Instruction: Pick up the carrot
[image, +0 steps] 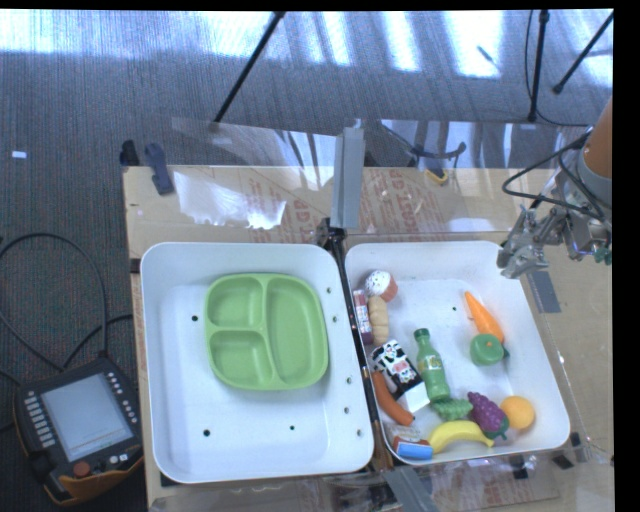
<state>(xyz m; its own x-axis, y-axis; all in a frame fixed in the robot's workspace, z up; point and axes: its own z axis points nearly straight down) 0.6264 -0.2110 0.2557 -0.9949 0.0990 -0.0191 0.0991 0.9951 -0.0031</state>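
Note:
The carrot (483, 314) is a short orange cone lying in the right bin (555, 400), near its right wall, tip pointing to the far left. A round green toy (487, 349) touches its near end. My gripper (527, 252) hangs over the far right corner of that bin, above and to the right of the carrot and clearly apart from it. Nothing shows in its grasp.
The right bin also holds a green bottle (432, 364), a banana (459, 435), purple grapes (487, 411), an orange fruit (518, 412), a red-orange sausage shape (392, 400) and other toy food along its left side. A green divided plate (267, 330) lies in the left bin (170, 420).

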